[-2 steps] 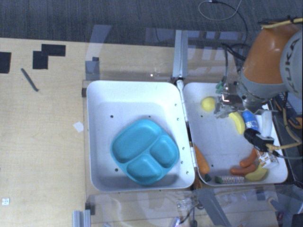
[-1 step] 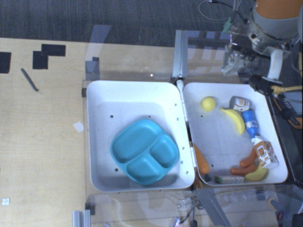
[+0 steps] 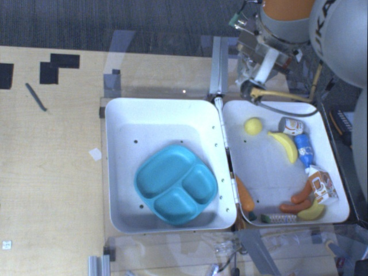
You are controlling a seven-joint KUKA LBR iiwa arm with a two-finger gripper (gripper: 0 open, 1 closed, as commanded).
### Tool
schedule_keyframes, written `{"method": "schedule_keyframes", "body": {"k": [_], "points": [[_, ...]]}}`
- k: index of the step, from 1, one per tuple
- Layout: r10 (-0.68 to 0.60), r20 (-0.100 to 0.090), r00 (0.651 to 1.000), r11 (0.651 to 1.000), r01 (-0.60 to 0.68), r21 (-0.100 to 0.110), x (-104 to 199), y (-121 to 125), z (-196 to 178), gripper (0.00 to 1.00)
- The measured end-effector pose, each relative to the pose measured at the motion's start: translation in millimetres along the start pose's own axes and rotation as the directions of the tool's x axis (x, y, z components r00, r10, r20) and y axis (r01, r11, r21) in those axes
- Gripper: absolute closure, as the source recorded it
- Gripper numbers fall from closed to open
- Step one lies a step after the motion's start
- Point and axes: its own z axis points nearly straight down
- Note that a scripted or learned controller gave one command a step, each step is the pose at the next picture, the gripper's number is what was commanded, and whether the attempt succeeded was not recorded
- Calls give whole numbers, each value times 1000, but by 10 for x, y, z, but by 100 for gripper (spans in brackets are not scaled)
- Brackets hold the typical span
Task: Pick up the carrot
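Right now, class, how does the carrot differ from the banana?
The carrot is orange, the banana yellow. The carrot looks straight, the banana curves. The carrot hugs the left wall of the right bin, the banana lies nearer its middle. Both lie flat there.

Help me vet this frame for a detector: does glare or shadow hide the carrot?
Camera view: no glare on the carrot, evenly lit, lying against the bin wall; the blue plate casts a soft shadow; the arm looks slightly blurred.
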Motion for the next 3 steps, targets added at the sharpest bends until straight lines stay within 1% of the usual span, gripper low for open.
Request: {"method": "schedule_keyframes", "body": {"k": [1,2,3], "points": [[231,1,973,973,-231,1,-363,276,345,100],[234,2,972,972,-234,2,-902,144,1391,100],[472,0,882,882,-472,0,-1428,-111,820,100]]}}
